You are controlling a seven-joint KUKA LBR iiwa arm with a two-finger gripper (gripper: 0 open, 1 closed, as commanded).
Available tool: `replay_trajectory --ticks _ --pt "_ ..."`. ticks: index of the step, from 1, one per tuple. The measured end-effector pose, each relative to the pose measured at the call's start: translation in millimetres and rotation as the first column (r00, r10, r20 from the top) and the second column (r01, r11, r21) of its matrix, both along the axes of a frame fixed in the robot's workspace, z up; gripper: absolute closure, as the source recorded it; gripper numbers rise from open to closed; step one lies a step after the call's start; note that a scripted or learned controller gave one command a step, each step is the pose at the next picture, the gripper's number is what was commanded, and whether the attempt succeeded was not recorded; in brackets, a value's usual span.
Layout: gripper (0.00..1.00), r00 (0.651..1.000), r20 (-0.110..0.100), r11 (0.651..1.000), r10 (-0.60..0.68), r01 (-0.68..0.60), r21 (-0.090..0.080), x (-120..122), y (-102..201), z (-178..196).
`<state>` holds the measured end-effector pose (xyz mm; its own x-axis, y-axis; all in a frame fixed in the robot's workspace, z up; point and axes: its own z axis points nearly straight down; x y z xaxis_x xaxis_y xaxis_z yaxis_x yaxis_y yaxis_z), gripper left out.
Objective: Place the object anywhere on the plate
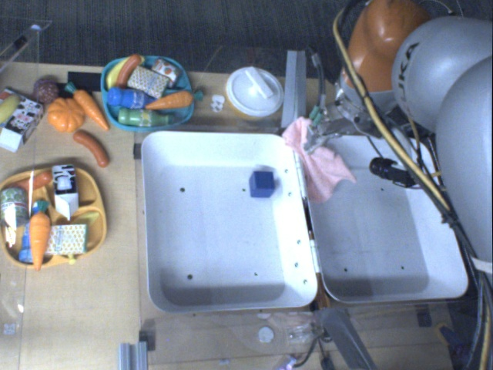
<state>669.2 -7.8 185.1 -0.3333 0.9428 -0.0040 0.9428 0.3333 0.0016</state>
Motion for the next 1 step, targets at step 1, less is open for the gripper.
replay_trajectory --ticks 1 --pt "1.0 1.0 0.003 1.0 0.006 -0.006 0.003 1.4 1.0 40.8"
